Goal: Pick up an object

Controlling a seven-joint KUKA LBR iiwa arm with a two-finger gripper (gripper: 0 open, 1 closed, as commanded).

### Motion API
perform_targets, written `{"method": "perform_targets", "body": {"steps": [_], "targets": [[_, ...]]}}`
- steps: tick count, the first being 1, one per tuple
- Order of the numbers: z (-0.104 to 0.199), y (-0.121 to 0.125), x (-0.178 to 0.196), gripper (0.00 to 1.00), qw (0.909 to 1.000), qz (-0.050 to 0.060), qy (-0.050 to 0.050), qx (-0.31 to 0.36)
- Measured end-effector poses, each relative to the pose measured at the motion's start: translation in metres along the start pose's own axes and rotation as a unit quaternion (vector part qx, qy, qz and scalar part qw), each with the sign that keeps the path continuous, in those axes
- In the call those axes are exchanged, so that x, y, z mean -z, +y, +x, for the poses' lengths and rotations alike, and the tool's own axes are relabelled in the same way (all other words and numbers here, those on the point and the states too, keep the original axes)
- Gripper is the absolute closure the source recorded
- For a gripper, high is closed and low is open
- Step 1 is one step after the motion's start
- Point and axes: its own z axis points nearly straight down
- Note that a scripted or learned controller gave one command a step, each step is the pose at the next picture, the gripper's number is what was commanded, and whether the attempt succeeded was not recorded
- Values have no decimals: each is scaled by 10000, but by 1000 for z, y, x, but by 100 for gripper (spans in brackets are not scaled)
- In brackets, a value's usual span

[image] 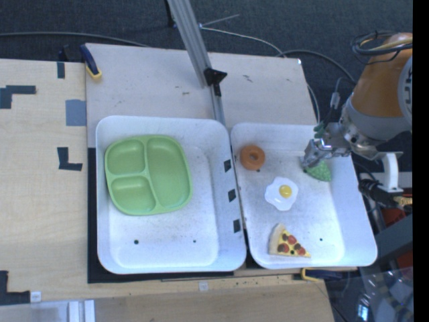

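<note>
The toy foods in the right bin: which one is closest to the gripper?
The green toy, directly under the gripper at the bin's right side; doughnut, egg and pizza slice lie farther.

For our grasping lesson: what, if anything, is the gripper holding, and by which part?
It cannot be told. The gripper is down at the green toy near the right bin's far edge, covering its top.

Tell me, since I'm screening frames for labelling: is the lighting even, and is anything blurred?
Camera view: soft, even light, only faint shadows inside the white bins; no strong glare. The gripper over the green item looks smeared, too blurred to read its state.
</note>
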Motion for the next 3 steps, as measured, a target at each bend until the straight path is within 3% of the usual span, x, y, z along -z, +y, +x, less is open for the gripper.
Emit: {"method": "perform_targets", "body": {"steps": [3], "targets": [[156,-25,11,100,10000,29,15,28]]}}
